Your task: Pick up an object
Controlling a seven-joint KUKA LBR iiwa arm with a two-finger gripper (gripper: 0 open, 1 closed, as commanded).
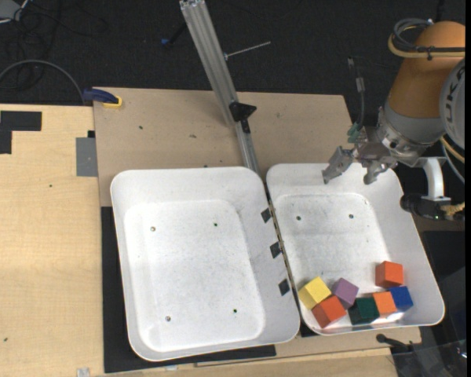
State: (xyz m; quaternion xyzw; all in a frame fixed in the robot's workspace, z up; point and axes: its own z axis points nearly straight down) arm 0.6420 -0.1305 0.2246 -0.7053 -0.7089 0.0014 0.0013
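- The arm (424, 77) enters from the right of the camera view, its orange band uppermost and the grey wrist below it, angled down toward the far edge of the right bin (424, 246).
- The pincer (358, 168) hangs at the wrist's end over that bin's far rim, its two fingers spread apart with nothing between them; it looks to be above the rim rather than touching it, though the slanted view makes the height hard to judge.
- The blocks lie well apart from the pincer, clustered in the near corner of the same bin, toward the camera.
- Closest to the pincer in that cluster is an orange-red block (389, 273), standing a little apart from the rest.
- Beyond it, nearer the camera, are a yellow block (315, 290), a purple block (345, 290), a red block (328, 311), a dark green block (364, 310), an orange block (385, 301) and a blue block (402, 297), packed close together and several touching.
- The left bin (133, 203) sits to the pincer's far side, across the divide between the bins.
- Both bins rest on the surface (173, 128).
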